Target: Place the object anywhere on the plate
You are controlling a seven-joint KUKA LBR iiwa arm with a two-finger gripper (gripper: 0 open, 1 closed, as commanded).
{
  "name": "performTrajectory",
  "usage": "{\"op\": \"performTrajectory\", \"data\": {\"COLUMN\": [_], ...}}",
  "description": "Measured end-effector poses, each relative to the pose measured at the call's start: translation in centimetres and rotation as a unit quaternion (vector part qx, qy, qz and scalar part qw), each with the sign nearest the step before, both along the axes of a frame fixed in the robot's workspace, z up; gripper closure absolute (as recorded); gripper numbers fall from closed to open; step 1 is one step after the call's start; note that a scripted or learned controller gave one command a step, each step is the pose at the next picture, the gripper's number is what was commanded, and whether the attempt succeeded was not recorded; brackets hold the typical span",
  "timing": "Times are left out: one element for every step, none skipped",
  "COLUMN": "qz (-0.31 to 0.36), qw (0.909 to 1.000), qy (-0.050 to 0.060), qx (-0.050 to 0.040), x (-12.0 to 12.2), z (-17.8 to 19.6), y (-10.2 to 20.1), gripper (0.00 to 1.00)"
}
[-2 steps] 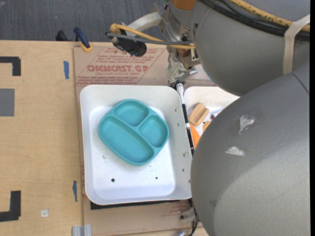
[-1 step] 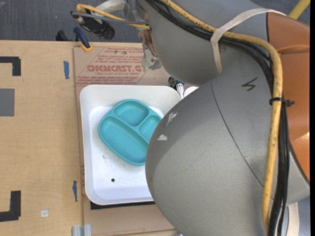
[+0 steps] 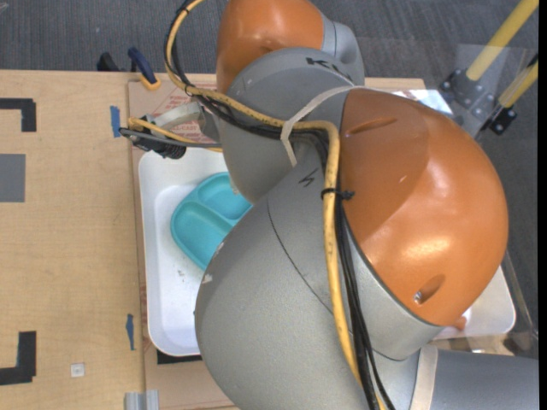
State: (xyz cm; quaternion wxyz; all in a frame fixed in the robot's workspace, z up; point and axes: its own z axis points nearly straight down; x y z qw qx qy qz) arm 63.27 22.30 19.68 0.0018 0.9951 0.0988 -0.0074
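Arm (image 3: 342, 254) looms over white bin (image 3: 158, 254), covering much of teal plate (image 3: 201, 225); end effector state and object placement: cannot tell, progress unclear.

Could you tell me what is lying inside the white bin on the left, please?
A teal divided plate lies inside the white bin, with no object on its visible part. The arm covers the plate's right side and most of the bin.
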Motion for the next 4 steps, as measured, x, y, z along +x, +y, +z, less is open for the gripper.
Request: {"op": "performTrajectory", "data": {"qz": [0.015, 0.014, 0.014, 0.014], "qw": [0.9999, 0.9999, 0.9999, 0.9999], "qy": [-0.005, -0.006, -0.006, -0.006], "qx": [0.0006, 0.0014, 0.0014, 0.0015], "x": [2.42, 2.45, 2.45, 2.45], "z": [-2.01, -1.87, -1.87, -1.87], "y": [0.01, 0.06, 0.06, 0.06], "gripper": [1.0, 0.0, 0.0, 0.0]}}
